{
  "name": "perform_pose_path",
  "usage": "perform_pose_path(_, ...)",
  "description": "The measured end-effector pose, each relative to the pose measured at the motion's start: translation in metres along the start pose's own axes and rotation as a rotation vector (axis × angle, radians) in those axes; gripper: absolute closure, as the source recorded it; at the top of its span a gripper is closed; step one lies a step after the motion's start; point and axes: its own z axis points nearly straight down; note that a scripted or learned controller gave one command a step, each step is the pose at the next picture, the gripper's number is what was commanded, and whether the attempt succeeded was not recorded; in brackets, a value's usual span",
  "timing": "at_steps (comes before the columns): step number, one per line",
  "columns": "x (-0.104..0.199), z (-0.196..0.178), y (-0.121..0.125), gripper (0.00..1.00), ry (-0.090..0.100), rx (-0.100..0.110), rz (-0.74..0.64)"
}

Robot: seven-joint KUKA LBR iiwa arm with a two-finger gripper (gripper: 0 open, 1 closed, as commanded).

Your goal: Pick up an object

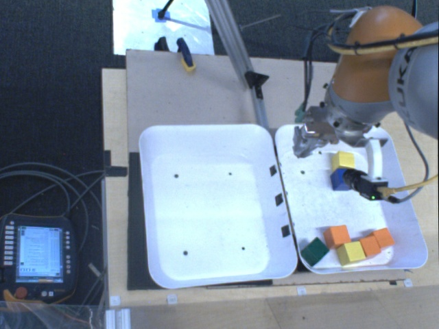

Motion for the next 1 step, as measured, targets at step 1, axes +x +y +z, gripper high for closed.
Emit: perform_pose_path(1, 0.0486, -0.0006, -0.0252, 1.00, 0.000, -0.002, -0.002)
